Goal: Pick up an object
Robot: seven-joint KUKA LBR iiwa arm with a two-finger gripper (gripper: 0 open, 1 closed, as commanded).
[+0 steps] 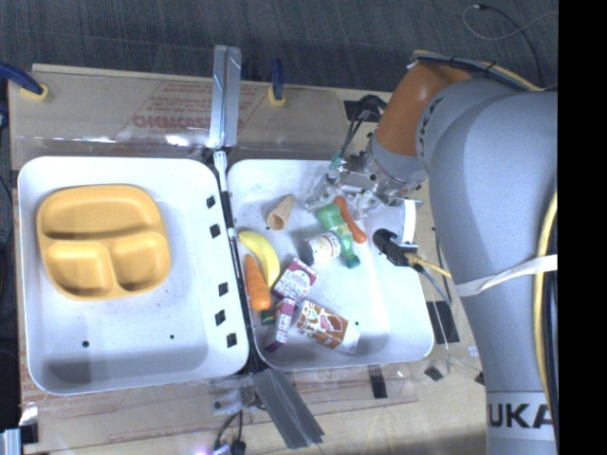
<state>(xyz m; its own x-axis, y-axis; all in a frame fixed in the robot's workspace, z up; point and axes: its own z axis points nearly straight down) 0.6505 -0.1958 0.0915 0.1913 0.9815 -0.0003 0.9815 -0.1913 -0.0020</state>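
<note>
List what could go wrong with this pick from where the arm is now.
1. The hand sits over a tight cluster: the green item, the thin orange stick and the small jar lie close together, so it may nudge or catch two at once.
2. The stick is thin and may slip out.
3. The cluster lies near the right bin's far wall, so pushed items could jam against it.

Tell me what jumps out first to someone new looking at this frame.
The big grey arm with its orange band fills the right side, its gripper low over the right bin. Next, the yellow divided tray alone in the left bin. Then the toy clutter in the right bin: banana, carrot, cartons.
</note>
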